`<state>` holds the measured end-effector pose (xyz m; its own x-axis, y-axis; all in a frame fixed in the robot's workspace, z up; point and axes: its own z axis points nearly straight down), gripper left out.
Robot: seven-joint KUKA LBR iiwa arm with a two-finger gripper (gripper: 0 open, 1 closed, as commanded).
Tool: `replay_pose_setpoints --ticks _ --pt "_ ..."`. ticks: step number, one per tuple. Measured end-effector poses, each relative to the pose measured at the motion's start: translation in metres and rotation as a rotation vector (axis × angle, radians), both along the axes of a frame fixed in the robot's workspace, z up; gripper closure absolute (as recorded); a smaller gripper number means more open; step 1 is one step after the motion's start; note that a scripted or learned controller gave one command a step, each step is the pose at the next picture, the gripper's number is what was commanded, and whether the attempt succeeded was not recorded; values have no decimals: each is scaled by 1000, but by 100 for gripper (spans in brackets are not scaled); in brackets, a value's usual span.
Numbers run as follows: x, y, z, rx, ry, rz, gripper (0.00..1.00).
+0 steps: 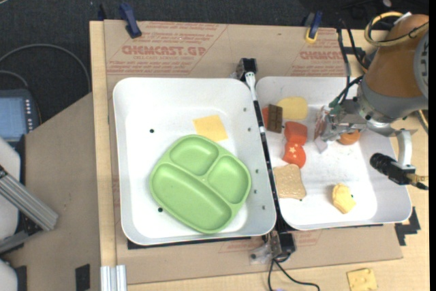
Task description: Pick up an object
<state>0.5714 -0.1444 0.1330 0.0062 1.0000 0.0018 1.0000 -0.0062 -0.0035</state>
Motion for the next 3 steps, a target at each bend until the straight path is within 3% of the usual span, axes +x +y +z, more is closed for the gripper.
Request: replay_pose_setpoints --ticks 1,2,3 --pt "3 3 -3 -1 -2 5 0" --pt "-66 -35 -52 -1 6 -1 0" --pt "-9 -2 -48 -2 -9 11 0"
